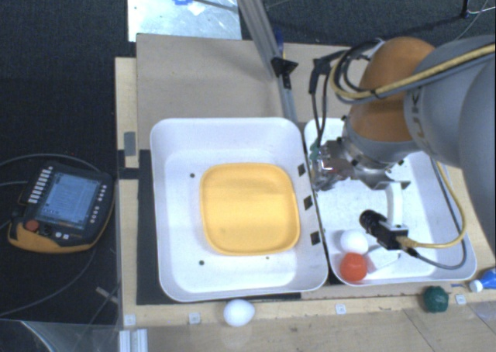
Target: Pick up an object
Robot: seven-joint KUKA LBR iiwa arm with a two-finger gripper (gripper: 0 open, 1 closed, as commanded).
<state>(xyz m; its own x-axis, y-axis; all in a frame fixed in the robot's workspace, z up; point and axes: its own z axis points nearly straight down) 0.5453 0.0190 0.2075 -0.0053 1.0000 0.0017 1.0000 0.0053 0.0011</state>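
Below the gripper (329, 166), a smooth white ball (354, 241) and a red ball (354, 267) touch in the right bin's (457, 269) near corner. Finger state cannot be told. Round, slick shapes may roll from a closing grasp. A matte yellow plate (249, 208) occupies the left bin (174, 265).

A pale wooden bench (194, 71) is seen bearing two shallow white plastic bins, left (174, 211) and right (457, 261); a white egg-shaped ball (239, 312) and a dark green ball (435, 298) lie by its front edge
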